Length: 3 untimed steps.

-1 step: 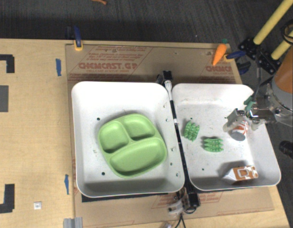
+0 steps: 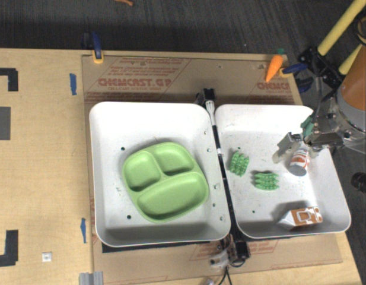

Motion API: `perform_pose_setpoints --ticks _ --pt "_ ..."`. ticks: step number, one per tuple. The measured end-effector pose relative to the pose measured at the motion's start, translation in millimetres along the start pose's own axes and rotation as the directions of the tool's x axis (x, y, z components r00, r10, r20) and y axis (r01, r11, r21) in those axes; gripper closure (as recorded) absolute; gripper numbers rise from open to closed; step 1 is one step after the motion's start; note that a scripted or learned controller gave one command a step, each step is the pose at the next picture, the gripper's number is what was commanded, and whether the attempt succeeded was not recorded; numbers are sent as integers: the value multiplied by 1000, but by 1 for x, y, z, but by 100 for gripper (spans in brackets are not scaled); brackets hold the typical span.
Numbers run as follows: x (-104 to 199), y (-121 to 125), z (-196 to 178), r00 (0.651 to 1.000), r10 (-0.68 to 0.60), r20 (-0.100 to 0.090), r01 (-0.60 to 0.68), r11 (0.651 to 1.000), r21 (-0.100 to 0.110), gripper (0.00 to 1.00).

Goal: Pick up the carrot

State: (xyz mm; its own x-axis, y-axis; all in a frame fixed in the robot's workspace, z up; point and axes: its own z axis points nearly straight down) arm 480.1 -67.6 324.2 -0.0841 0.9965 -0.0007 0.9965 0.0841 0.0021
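Orange carrot [image 2: 274, 67]: 1, on bench outside bins | green waffle pieces [image 2: 239, 163]: 2 | tool [image 2: 296, 151]: grip unclear

Robot lab, clamped bench [image 2: 40, 159] (taped marks), bins [image 2: 111, 117]

Red print reading "CHEMCAST GP" runs along the far edge of the cardboard sheet [image 2: 141, 76], upside down.
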Motion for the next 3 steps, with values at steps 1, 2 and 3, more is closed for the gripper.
perform_pose_setpoints --ticks 1,2,3 --pt "-6 -1 2 955 298 0 -298 955 0 0" --pt "-19 -2 -54 995 96 0 -96 995 1 0" --pt "4 0 39 954 299 0 -299 954 4 0"
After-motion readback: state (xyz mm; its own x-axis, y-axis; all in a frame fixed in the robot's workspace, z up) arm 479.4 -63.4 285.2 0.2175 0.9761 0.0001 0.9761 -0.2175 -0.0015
